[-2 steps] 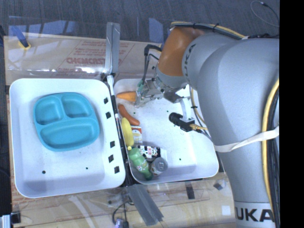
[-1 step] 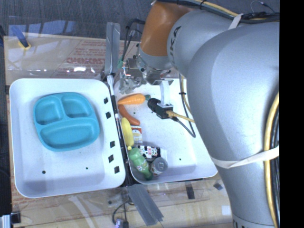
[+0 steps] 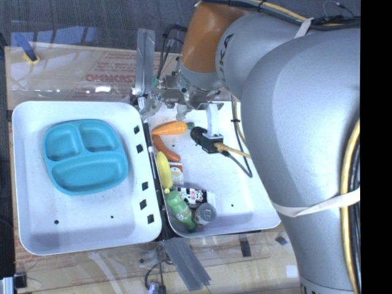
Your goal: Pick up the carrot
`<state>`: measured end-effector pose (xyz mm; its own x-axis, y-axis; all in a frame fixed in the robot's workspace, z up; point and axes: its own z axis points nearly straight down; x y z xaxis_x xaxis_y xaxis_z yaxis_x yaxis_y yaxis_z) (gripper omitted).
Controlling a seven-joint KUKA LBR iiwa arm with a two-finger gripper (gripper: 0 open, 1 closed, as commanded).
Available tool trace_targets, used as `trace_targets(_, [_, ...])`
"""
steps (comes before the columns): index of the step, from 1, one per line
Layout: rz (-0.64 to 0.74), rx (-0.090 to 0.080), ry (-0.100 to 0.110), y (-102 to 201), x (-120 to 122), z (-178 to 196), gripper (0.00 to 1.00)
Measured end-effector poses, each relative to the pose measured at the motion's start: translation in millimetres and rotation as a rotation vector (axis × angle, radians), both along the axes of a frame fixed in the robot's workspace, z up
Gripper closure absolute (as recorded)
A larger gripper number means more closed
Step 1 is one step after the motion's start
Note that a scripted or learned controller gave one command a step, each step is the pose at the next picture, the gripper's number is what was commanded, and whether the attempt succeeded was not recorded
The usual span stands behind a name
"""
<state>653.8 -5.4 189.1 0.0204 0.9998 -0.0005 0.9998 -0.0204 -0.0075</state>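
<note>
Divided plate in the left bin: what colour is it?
Light blue. The divided plate shows best in the camera view, lying in the left bin.

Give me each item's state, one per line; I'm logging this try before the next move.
carrot: lying flat in the right bin, under the gripper, not lifted.
banana: lying along the bin's left wall.
green bottle: on its side in the near corner.
blue divided plate: flat in the left bin, nothing on it.

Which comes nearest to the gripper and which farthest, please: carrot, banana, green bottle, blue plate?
From the gripper:
1. Carrot, right bin, just below it.
2. Banana, along the right bin's left wall.
3. Green bottle, right bin's near corner.
4. Blue plate, left bin.
</note>
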Motion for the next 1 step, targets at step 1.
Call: trace_targets(1, [0.093, 0.001, 0.002, -9.0, -40.5, -0.7, 0.00])
